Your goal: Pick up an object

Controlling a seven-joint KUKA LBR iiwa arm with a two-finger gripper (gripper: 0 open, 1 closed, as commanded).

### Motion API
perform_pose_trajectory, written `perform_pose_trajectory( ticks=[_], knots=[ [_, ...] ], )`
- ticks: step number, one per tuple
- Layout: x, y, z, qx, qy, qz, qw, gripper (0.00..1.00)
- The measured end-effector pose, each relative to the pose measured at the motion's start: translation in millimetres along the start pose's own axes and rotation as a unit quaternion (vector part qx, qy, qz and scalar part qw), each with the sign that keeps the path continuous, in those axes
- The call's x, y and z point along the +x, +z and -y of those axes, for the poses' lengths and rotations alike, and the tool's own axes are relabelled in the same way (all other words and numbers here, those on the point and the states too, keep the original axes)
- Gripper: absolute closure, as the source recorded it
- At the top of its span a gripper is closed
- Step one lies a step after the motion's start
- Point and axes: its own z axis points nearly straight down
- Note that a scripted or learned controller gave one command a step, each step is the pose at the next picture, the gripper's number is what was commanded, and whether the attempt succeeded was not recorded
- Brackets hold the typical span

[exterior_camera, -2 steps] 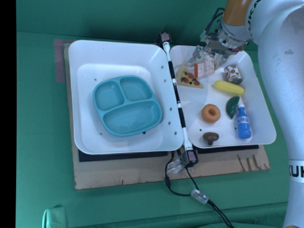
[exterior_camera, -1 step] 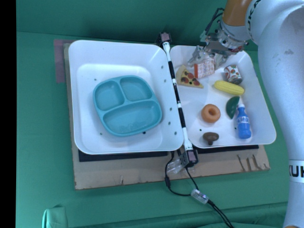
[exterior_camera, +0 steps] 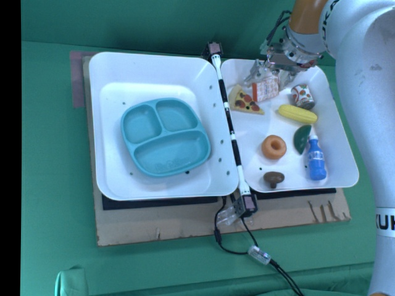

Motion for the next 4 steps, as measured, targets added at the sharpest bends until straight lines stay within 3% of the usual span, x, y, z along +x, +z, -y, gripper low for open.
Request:
perform_pose_trajectory(
  ticks=[2, 4],
  knots=[
    [0.6, 0.6, 3.2, -0.004, 0.001, 0.001, 1.0000, 0.00],
    [0.9, 1.6, 0.7, 0.000, 0.000, 0.000, 1.0000, 0.00]
  ],
)
